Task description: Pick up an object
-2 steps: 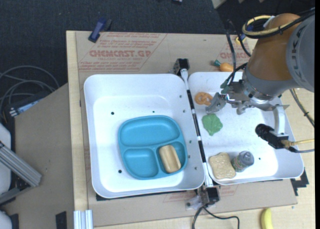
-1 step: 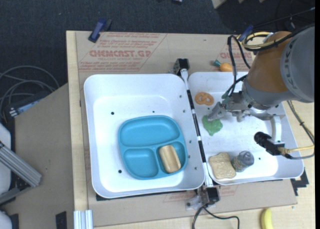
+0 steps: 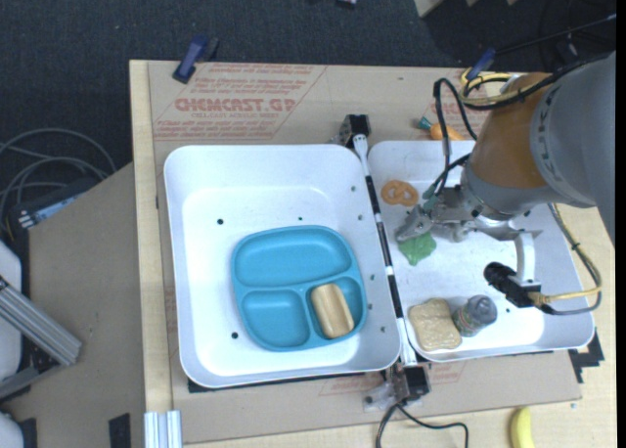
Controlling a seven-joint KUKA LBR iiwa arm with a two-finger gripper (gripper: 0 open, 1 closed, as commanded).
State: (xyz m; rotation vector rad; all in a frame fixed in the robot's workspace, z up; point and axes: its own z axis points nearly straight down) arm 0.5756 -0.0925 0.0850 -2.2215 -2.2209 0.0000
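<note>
From the camera above the bench, the arm (image 3: 533, 148) comes in from the right over the right bin (image 3: 562, 334), its orange band sitting just above the grey wrist. The gripper (image 3: 419, 229) is low over the left part of that bin, right at a small green object (image 3: 419, 247) that lies near the divider between the two bins; the fingertips seem to touch or straddle the top of the green piece, but the view is too coarse there to say whether the fingers are spread or closed, or whether anything sits between them. Just above the gripper lies a small orange ring-shaped object (image 3: 397, 192). Toward the front edge of the same bin rest a tan, bread-like object (image 3: 434, 326) and, touching it on the right, a small grey object (image 3: 476, 314). The left bin (image 3: 196, 192) holds a blue divided tray (image 3: 284, 265) (three compartments), with a golden-brown roll-shaped object (image 3: 332, 308) lying in its lower right compartment.
</note>
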